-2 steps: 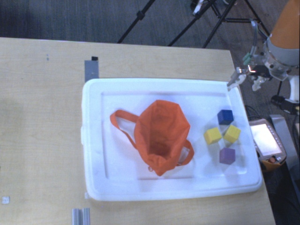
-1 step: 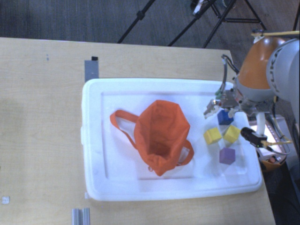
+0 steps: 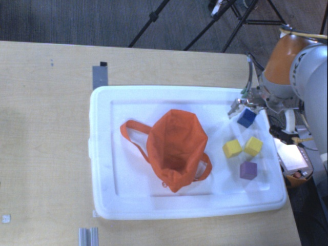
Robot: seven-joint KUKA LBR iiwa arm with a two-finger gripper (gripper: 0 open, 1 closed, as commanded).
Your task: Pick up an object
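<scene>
A shallow white bin sits on a pale wooden tabletop, seen from above at a slant. My arm, grey with an orange band, reaches in from the right, and my gripper hangs over the bin's far right corner. A small blue cube sits right at my fingers, slightly tilted and apparently raised off the bin floor. I judge I am grasping it, though the hold looks shallow and the fingers are small and partly blurred, so I cannot be sure how firmly they close on it.

Nearer in the bin lie two yellow cubes side by side, almost touching, and a purple cube just in front of them. A crumpled orange bag with loop handles fills the bin's middle, well apart from the cubes.

To finish this pick well, I should rise straight up and slowly, keeping the squeeze steady so the tilted blue cube does not pivot out. I should stay clear of the bin wall close beside me, and avoid swinging sideways until the cube is above the rim.
</scene>
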